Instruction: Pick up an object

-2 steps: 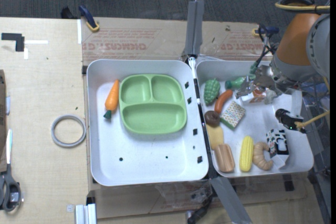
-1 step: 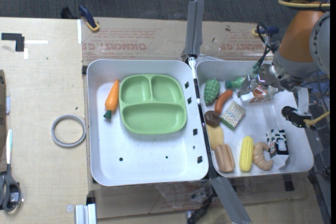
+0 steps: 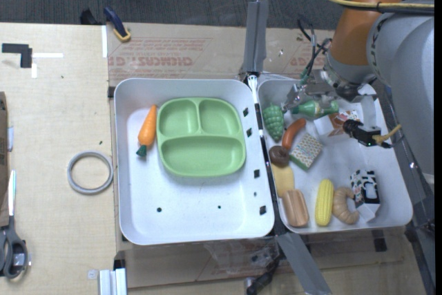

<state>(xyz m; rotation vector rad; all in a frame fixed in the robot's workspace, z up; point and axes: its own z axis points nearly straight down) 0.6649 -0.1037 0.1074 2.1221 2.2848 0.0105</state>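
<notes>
My gripper (image 3: 309,94) hangs low over the back left part of the right bin (image 3: 394,217), under the grey arm with the orange band. A small green toy item (image 3: 314,108) lies right under it, touching or nearly touching it; whether it is held cannot be told. Close by are a bumpy green toy vegetable (image 3: 274,121), a red sausage (image 3: 293,132) and a checkered packet (image 3: 306,150). Nearer the front lie a corn cob (image 3: 323,202), a hot dog bun (image 3: 295,208) and a croissant (image 3: 343,205).
The left bin (image 3: 131,204) holds a green divided plate (image 3: 202,136) and a carrot (image 3: 146,126) beside it. A black-and-white carton (image 3: 364,188) and a brown round piece (image 3: 280,156) also lie in the right bin. A tape ring (image 3: 90,171) and scissors (image 3: 12,249) rest on the bench at left.
</notes>
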